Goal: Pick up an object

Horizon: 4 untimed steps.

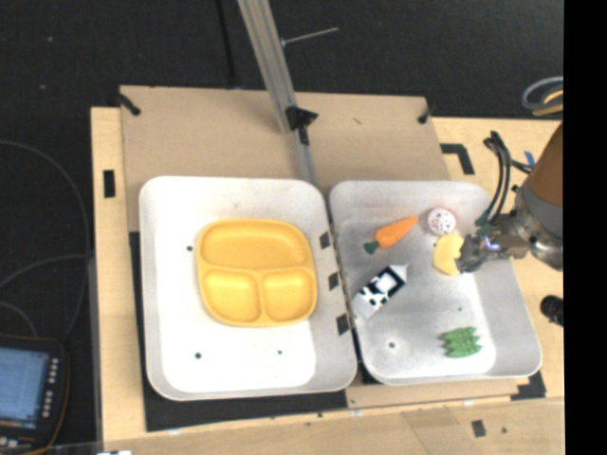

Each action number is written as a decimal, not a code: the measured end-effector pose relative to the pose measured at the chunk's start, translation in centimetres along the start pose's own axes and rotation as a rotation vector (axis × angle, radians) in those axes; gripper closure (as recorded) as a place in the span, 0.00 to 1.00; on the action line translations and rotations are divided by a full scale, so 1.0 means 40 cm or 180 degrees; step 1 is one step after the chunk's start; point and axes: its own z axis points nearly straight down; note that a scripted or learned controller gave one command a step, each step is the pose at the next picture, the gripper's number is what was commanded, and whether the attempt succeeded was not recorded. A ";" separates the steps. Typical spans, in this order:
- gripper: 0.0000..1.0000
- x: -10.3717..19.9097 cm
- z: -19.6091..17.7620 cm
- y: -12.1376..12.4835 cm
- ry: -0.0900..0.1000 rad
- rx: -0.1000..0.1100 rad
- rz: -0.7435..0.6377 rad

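The left bin holds a smooth yellow tray with three dips. In the right bin, the gripper touches a rounded yellow toy; its grip can't be told.

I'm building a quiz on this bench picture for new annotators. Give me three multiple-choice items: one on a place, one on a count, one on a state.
1. Where does the yellow divided tray lie?
A. left bin
B. right bin
C. on the bench outside both bins

2. How many loose objects lie in the right bin?
A. two
B. five
C. eight

3. How does the gripper stand to the yellow object?
A. right beside it
B. far off over the left bin
C. above the green object

Key: 1 A, the tray fills the middle of the left bin. 2 B, carrot, speckled ball, yellow object, black-and-white toy, green object. 3 A, the gripper's tip meets the yellow object's right side.
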 end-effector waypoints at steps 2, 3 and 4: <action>1.00 0.128 0.017 -0.006 0.0013 0.0021 -0.0017; 1.00 0.271 0.000 0.005 0.0018 0.0018 -0.0024; 1.00 0.428 -0.019 -0.011 0.0021 0.0023 -0.0027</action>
